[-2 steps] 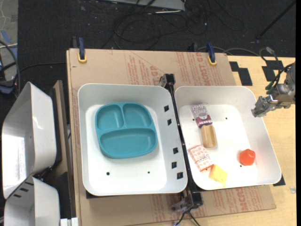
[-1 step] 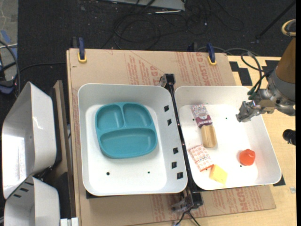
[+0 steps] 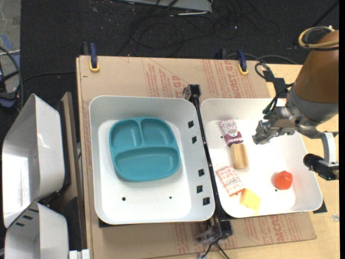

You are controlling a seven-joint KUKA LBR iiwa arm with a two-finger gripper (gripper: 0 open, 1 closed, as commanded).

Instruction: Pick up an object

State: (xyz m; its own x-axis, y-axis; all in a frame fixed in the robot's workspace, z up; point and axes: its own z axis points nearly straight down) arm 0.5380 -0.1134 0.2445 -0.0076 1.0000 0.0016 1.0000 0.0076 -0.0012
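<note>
We cannot tell how the gripper (image 3: 262, 135) stands, because its dark tip is too small and blurred to read, and we see nothing held at it. It hangs over the upper right part of the right bin (image 3: 307, 166), above bare white floor, with the grey wrist and orange band of the arm (image 3: 318, 80) rising behind it toward the right.

Nearest the tip, to its left, we find a small purple and white packet (image 3: 230, 132), and just below that a tan bread roll (image 3: 239, 156) lying lengthwise. Lower still a red and white wrapper (image 3: 230, 180) lies tilted, with a yellow wedge (image 3: 250, 199) just beside its lower right corner (they look close to touching). An orange-red object (image 3: 282, 180) sits apart from these, near the bin's lower right.

The left bin (image 3: 102, 144) holds a teal divided plate (image 3: 144, 149), lying flat toward its upper half. Both bins rest side by side on a cardboard sheet (image 3: 161, 74) clamped to the bench.
</note>
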